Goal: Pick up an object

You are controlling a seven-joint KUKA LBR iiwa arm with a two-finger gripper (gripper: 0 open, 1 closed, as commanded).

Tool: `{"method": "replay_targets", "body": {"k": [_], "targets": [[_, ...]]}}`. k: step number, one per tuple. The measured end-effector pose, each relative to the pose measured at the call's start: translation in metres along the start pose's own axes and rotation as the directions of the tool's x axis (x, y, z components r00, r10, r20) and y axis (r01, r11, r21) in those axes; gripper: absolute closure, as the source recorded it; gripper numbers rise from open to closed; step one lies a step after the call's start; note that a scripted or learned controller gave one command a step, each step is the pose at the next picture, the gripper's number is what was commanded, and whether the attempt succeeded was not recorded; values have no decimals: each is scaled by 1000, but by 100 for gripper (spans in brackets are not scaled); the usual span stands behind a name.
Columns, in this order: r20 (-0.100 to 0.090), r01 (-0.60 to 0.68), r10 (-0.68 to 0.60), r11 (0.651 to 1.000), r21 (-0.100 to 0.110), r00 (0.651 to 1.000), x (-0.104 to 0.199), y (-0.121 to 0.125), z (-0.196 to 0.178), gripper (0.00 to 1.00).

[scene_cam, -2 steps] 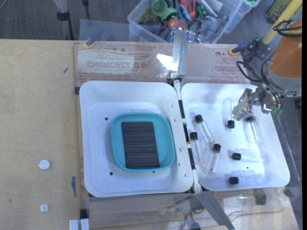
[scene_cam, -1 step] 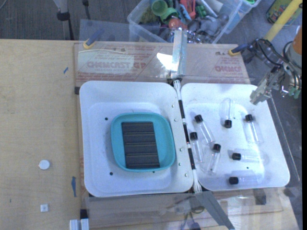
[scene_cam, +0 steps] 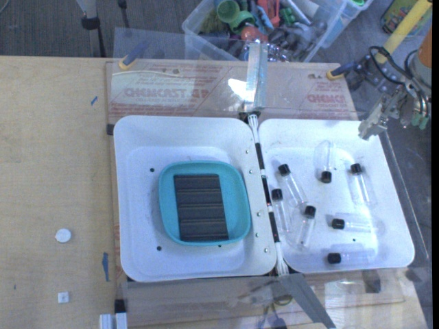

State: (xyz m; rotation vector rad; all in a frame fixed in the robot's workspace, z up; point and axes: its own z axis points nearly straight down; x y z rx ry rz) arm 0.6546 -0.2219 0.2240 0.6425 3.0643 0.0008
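Several clear vials with black caps lie scattered in the right bin [scene_cam: 398,204]. One vial [scene_cam: 289,179] lies near the bin's left wall, another vial [scene_cam: 359,182] toward the right, and a third vial [scene_cam: 348,256] by the front rim. The left bin [scene_cam: 137,149] holds a teal tray [scene_cam: 167,184] with a dark ribbed block [scene_cam: 200,208] in it. My gripper [scene_cam: 374,123] hangs at the right bin's far right corner, above the rim and apart from every vial. Nothing shows in its grasp.
Behind the bins a clear sheet [scene_cam: 206,91] lies over cardboard. A clear tub of coloured toys [scene_cam: 274,12] stands further back. A small white disc [scene_cam: 63,236] rests on the wooden bench at left. Cables and arm parts [scene_cam: 405,94] crowd the right edge.
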Motion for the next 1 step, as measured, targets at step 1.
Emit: {"method": "replay_targets", "body": {"k": [1], "targets": [[0, 0, 0, 1000, 0, 1000, 0, 0, 0, 0]]}}
